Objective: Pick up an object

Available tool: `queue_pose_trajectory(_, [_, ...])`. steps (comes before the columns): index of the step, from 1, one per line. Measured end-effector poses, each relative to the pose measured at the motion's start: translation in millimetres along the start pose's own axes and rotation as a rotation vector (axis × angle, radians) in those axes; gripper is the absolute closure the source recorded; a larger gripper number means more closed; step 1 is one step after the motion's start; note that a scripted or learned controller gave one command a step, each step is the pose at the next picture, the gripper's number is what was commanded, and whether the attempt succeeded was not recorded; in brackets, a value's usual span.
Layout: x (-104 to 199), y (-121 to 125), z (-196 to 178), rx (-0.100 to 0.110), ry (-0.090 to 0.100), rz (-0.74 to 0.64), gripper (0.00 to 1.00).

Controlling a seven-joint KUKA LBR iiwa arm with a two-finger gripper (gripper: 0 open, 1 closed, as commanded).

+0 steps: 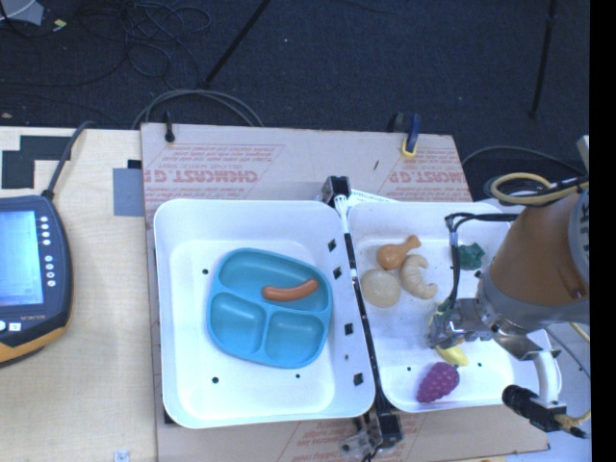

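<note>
The yellow toy (451, 356) sits in the right bin (390, 373), & the gripper (445, 332) is right on top of it, so that looks like the thing to grab. Only a bit of yellow peeks out under the metal tip. The tip is too dark & small to see, so can't tell if it is apart or pinched together, or if it has the toy yet. Using the yellow toy as the marker: the purple grapes (437, 382) lie just below it, very close. The croissant (419, 276) is up above it, w/ the chicken drumstick (397, 252) above that & the round bread roll (379, 289) up & to the left. A small green thing (471, 254) is up top, near the arm (534, 263). Far to the left, in the left bin (183, 354), a blue divided plate (269, 308) has a hot dog sausage (291, 291) on it. To do this well, I think the tip should go straight down over the middle of the yellow toy, squeeze gently, & stay off the grapes so they don't get bumped or grabbed too.
</note>
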State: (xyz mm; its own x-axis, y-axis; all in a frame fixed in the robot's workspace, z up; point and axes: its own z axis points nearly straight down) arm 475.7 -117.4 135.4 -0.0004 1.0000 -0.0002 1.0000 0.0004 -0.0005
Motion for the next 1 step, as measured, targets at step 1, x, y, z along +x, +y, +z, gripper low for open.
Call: queue_pose_trajectory(1, [-53.5, 0.1, 49.3, 0.002, 0.003, 0.001, 1.0])
